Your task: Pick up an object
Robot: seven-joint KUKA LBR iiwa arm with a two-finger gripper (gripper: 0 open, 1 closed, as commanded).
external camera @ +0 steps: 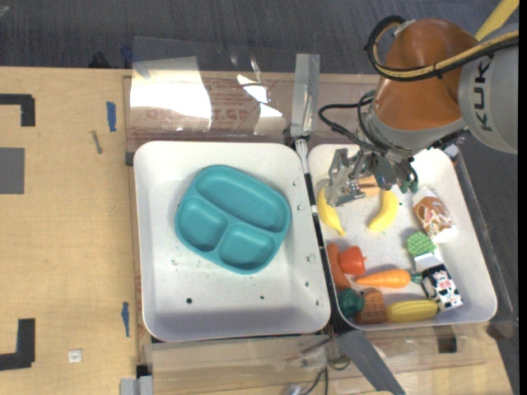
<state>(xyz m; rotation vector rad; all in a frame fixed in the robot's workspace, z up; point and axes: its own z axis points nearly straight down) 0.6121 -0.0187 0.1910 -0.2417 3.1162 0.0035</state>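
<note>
Looking across the bench, you had a teal divided plate (234, 218) in the left bin (156, 303) and toys crowding the right bin (478, 278). Your gripper (356, 181) hung over two bananas (329, 214) (384, 211); I couldn't tell its fingers' state. You needed to centre squarely on one banana before descending.

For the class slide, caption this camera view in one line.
KUKA arm's end effector hovers over bananas in the right bin; a teal divided plate sits in the left bin.
</note>
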